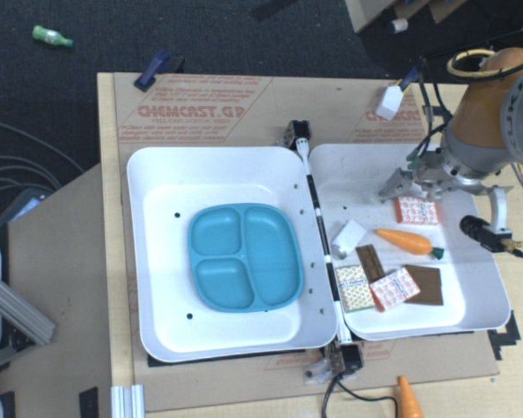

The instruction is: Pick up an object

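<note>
The right bin (481, 313) holds several small items. An orange carrot (404, 240) lies in the middle, with a red-and-white packet (417, 211) just above it. A white block (349, 234) sits near the bin's left wall. Below it lie a dark brown bar (369, 262), a green-patterned packet (355, 287), a red-patterned packet (394, 288) and a brown slab (424, 284). My gripper (413, 186) hangs over the bin's upper part, right above the red-and-white packet. Nothing shows in its grasp.
A blue divided plate (244, 256) lies in the left bin (146, 233). Black clips (298, 132) join the bins at the centre. A white tag (389, 103) and a blue piece (152, 70) rest on the bench behind them. The arm's body (488, 120) fills the upper right.
</note>
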Robot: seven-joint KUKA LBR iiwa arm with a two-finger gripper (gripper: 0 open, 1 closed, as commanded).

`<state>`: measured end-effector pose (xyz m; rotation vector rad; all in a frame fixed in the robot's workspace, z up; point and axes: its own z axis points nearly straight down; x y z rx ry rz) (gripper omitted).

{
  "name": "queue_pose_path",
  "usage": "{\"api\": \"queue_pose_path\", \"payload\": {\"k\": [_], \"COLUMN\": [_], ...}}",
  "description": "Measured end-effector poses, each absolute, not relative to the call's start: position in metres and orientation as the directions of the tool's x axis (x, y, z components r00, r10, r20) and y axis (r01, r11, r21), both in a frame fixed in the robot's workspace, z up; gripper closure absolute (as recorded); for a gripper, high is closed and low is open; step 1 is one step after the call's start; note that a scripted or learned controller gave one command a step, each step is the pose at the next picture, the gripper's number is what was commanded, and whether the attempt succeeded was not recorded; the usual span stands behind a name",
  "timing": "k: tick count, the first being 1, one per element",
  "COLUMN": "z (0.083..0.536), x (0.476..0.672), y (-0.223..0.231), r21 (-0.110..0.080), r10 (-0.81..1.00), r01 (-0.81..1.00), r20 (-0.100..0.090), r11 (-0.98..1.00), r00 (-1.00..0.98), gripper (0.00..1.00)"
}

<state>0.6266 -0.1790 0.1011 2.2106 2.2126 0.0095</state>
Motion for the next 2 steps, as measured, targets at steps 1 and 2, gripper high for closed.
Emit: {"api": "queue_pose_path", "payload": {"k": [1,2], "z": [0.089,0.100], "x": [0.584,0.585], "y": [-0.153,-0.155], "r21": [0.011,0.014], "r10": [1.000,1.000], "r01": [1.000,1.000], "r20": [-0.005,-0.009], "r11": [0.000,-0.001], "r00": [0.000,0.002], "gripper": [0.00,1.00]}}
